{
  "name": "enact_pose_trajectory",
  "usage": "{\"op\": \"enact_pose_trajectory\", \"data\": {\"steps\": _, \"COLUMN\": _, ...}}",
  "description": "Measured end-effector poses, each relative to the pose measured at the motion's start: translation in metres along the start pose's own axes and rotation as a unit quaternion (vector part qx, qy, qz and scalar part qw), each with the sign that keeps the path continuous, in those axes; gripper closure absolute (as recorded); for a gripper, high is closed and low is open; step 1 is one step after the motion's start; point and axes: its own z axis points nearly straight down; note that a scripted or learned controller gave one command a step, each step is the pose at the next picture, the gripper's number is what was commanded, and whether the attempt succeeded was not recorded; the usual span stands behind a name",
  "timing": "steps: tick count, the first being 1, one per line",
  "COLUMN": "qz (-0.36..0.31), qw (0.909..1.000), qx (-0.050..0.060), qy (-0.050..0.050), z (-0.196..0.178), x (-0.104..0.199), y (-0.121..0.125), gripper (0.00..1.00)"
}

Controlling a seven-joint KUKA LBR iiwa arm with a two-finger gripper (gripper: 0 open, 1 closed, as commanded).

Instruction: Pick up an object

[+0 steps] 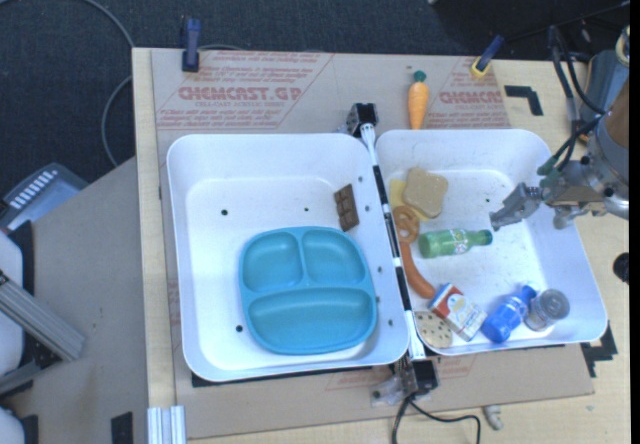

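The right bin [575,262] holds several small objects. A slice of bread [426,191] lies near its back left, with a pretzel [406,223] beside it. A green bottle [453,242] rests on its side in the middle, and an orange sausage [417,275] lies below it. Along the front are a round cracker [434,330], a small carton [457,311], a blue bottle [505,315] and a grey can [548,308]. My gripper [540,214] hangs over the right half of this bin, open, with nothing between its fingers, just right of the green bottle's cap.
In the left bin [200,182] sit a blue divided plate [306,289] and a brown chocolate piece [346,207]. A toy carrot [417,101] lies on the bench behind the right bin. Cables hang at the far right by the arm.
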Motion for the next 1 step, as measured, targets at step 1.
{"op": "enact_pose_trajectory", "data": {"steps": 1, "qz": 0.000, "qw": 1.0000, "qx": 0.000, "qy": 0.000, "z": 0.0737, "x": 0.0201, "y": 0.0694, "gripper": 0.00}}
